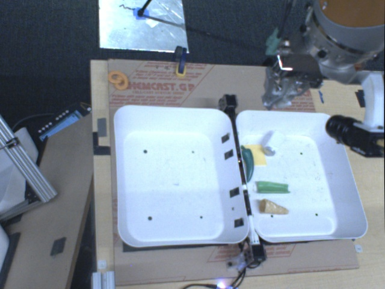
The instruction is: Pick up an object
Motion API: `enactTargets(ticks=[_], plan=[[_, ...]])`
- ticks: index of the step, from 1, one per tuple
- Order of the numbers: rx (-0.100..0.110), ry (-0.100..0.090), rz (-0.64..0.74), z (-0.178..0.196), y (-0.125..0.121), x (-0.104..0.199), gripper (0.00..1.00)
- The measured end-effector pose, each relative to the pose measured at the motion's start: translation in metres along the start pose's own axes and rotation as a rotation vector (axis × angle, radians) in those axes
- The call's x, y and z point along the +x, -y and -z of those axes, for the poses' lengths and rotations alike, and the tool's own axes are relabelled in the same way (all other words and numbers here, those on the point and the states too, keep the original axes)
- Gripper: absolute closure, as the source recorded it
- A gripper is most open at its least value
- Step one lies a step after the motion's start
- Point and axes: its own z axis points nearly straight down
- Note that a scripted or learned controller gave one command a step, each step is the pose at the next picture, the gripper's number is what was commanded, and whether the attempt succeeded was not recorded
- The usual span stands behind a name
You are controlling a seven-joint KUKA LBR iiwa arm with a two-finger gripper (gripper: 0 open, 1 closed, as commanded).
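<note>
Nearest my camera sat the front rim of the right bin (313,236), smooth white plastic with rounded corners, clipped to the left bin (168,167) along a black hinge strip. All the candidates for picking lay bunched against that shared wall, in the right bin's left half: a tan wedge-like piece (273,207), a green stick-shaped piece (272,188), a flat yellow square (257,155) with a dark green curved strip (247,159) at its edge, and a small pale lump (268,146) touching the square. I judged that crowding near the wall made for awkward approaches. My gripper (283,92) hung above the cardboard behind the right bin's back rim — metallic, cluttered, carrying nothing I could see — and I could not tell how it was set.
</note>
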Motion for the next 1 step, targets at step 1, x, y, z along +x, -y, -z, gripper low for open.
enactTargets(ticks=[1], plan=[[0.015,0.002,0.018,-0.1238,0.0024,0.0406,1.0]])
